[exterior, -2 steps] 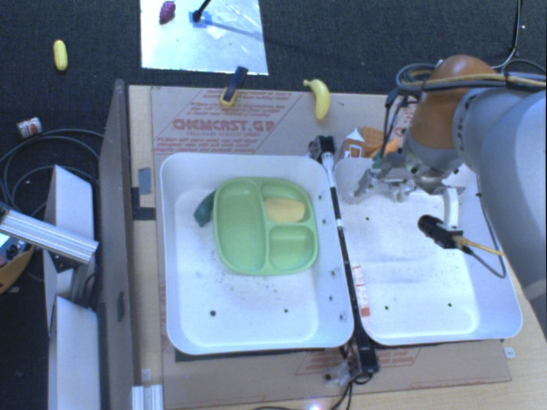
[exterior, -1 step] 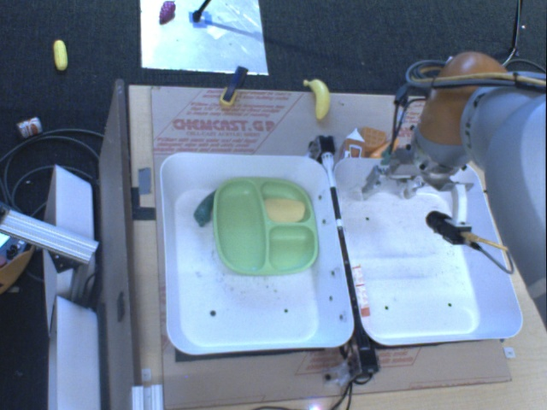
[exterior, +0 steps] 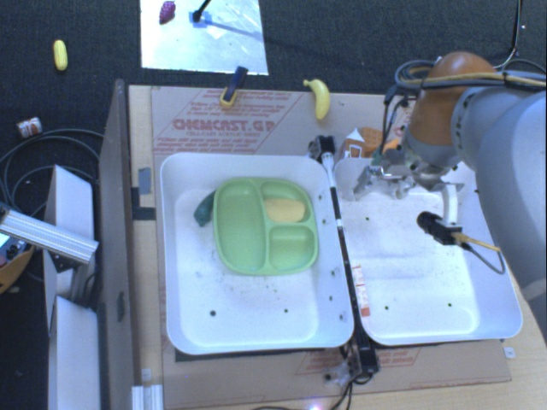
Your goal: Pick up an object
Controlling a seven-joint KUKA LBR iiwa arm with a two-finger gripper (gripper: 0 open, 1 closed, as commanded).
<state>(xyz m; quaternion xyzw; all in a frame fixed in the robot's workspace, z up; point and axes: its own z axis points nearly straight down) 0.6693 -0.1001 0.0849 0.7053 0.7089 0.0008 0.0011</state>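
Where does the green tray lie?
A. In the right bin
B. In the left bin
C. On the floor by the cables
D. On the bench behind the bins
B: the green tray lies flat inside the left bin, with a yellow item in one of its compartments.

We count two white bins [exterior: 256, 331], side by side. In the left one we see one green divided plate [exterior: 256, 254], one yellow piece [exterior: 285, 209] in its compartment, and one dark green item [exterior: 204, 209] beside it. Beyond the bins lies one banana [exterior: 320, 97].
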